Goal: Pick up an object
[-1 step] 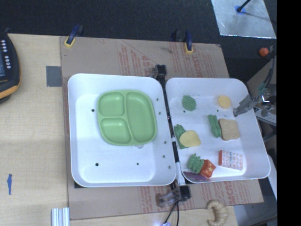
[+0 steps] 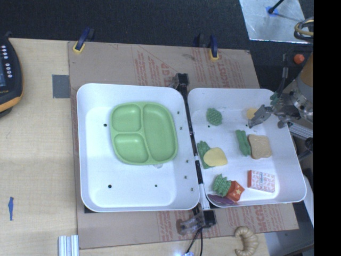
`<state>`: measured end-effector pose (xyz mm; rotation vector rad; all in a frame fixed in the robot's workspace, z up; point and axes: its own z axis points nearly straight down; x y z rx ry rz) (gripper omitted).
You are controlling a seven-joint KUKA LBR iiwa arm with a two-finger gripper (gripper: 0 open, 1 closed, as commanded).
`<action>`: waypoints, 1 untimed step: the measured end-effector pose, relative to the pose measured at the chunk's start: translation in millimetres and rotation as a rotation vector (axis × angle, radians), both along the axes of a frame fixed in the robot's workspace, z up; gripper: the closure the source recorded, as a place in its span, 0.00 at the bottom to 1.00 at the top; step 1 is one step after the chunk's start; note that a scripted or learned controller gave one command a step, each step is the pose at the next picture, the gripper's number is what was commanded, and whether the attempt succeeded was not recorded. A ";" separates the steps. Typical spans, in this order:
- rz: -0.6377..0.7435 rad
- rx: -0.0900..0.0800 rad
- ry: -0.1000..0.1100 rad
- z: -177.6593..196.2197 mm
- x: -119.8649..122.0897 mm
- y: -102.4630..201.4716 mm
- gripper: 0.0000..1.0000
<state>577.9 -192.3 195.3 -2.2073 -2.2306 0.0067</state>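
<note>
The right bin [image 2: 298,167] holds several toy foods: a knobbly green ball [image 2: 214,116], a small yellow piece [image 2: 251,112], a green pickle [image 2: 243,142], a tan bread slice [image 2: 260,146], a yellow lemon shape [image 2: 215,157], a red-and-white box [image 2: 261,181] and a leafy green piece [image 2: 220,184] beside a red one [image 2: 235,191]. My gripper [image 2: 269,120] hangs over the bin's upper right part, just above the bread slice and right of the yellow piece. Its fingers stand open with nothing between them.
The left bin [image 2: 93,185] holds a green divided plate [image 2: 144,133]. Clamps [image 2: 213,51] pin the cardboard sheet at the back. A black pendant [image 2: 8,73] lies at far left. A curled tan object [image 2: 246,240] rests on the bench in front of the right bin.
</note>
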 end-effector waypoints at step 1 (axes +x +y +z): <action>-0.005 -0.001 -0.001 -107.9 -33.8 31.1 0.00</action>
